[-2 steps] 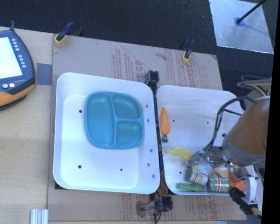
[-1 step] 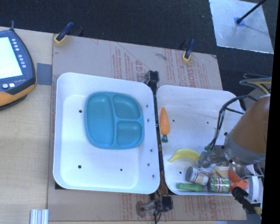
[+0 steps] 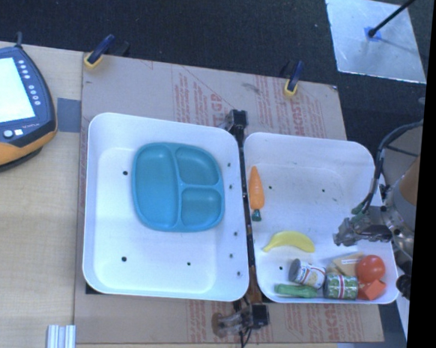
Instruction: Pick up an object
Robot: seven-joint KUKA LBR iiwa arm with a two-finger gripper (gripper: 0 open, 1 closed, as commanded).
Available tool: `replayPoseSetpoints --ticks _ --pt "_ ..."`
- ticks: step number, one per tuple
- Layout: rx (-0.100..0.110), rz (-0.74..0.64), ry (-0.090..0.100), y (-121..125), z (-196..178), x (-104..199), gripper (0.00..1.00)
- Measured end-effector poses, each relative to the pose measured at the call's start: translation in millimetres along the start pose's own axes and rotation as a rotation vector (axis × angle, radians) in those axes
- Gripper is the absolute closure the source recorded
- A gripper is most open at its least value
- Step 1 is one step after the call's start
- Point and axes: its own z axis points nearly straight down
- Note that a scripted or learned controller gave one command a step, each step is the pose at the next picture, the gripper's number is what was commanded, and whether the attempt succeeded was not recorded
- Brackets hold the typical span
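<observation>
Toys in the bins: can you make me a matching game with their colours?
Things:
1. carrot
2. banana
3. divided plate
4. tomato

Colours:
A. blue
B. red
C. orange
D. yellow

Pairs: 1-C, 2-D, 3-A, 4-B

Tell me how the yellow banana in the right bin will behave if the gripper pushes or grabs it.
The banana looks like a smooth moulded toy, so probably stiff, light and a bit slippery. Its curved shape suggests it would pivot or slide rather than roll. It lies apart from the carrot, so a push likely moves it alone.
</observation>
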Motion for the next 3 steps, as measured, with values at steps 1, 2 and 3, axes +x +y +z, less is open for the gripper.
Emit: replayPoseSetpoints --ticks 1,2,3 --pt "0.001 -0.001 0.0 0 0 0 0.0" --pt "0.005 -0.004 0.001 -1 96 68 0.0" --pt "0.005 -0.008 0.0 -1 86 66 1.0"
